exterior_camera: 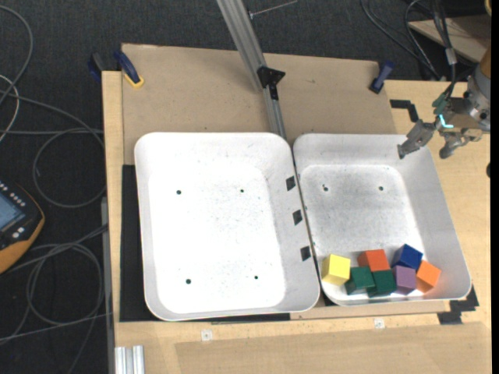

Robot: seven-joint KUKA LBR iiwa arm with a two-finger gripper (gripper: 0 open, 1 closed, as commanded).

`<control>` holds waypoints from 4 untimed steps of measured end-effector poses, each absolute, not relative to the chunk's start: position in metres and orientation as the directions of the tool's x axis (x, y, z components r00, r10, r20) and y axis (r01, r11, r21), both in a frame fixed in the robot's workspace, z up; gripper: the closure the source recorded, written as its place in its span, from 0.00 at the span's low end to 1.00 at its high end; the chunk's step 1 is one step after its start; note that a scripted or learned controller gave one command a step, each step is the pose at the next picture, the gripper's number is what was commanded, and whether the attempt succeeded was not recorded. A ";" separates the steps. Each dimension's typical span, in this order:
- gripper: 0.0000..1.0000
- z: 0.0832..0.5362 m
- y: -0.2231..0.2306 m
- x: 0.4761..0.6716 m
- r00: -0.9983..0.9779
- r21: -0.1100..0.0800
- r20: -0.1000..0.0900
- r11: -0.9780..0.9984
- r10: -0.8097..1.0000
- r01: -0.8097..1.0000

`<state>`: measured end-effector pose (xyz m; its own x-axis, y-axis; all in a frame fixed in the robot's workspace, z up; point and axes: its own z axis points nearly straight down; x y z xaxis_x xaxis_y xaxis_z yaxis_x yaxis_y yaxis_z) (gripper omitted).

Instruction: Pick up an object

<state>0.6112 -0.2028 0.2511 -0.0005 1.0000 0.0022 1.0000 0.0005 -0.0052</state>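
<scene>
We see a wooden counter (pixel 234 92) carrying two shallow white bins side by side, the left bin (pixel 214 224) bare-floored, the right bin (pixel 366 201) holding a tight cluster of small coloured blocks against its near wall. The robot's hand (pixel 431 140) hangs over the right bin's far right corner, its two fingers spread apart with nothing between them. We judge the pick is at its opening step: the hand is well apart from the blocks and must travel toward the near edge, then descend. The blocks sit touching one another, the yellow block (pixel 337 268) at the left end, then green blocks (pixel 372 281), a red-orange block (pixel 375 259), a purple block (pixel 405 277), a blue block (pixel 408 255) and an orange block (pixel 428 273) at the right. Being near-cubes, they show us no clear long axis; the cluster itself runs along the near wall. We reckon the yellow block, exposed at the end, offers the easiest approach.
</scene>
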 end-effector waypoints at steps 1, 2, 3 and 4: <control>0.00 0.254 -0.203 0.612 -0.002 -0.001 0.000 0.002 1.000 1.000; 0.00 0.199 -0.198 0.602 0.000 -0.006 0.002 0.000 1.000 1.000; 0.00 0.156 -0.197 0.605 0.000 -0.006 0.002 0.000 1.000 1.000; 0.00 0.103 -0.196 0.604 0.000 -0.006 0.002 0.000 1.000 1.000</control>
<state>0.6039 -0.1958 0.1028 -0.0003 1.0000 0.0020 1.0000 0.0003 -0.0065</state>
